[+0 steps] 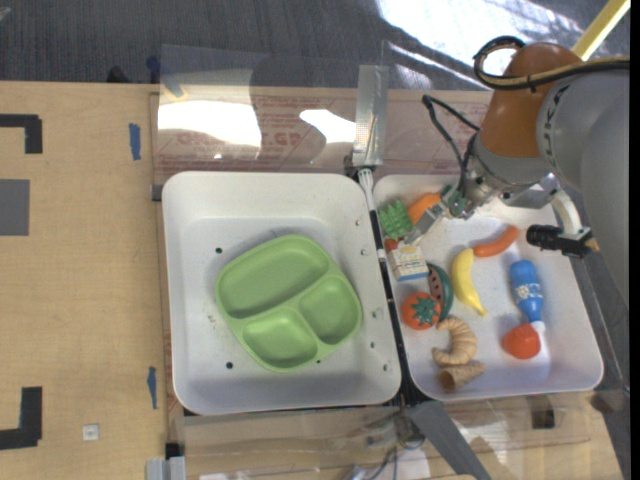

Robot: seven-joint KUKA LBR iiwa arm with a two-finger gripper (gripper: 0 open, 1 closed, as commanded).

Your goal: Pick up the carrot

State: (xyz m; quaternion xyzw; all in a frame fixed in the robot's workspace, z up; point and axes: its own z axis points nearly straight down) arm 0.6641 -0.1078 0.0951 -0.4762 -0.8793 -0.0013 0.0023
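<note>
The gripper [447, 208] hung low over the carrot [425, 206] in the right bin [585, 358], seemingly positioned to grasp it; I couldn't tell how its fingers stood.

Bright, slightly soft picture; glare, perhaps window light, whitens the clear panel [240, 128] behind.

A divided plate [288, 301] lay in the left bin [190, 368]. In the right bin [575, 363], the carrot [426, 206] sat at the far left corner, the banana [466, 280] mid-bin, the croissant [460, 340] nearer, and the bottle [526, 290] to the right.
</note>
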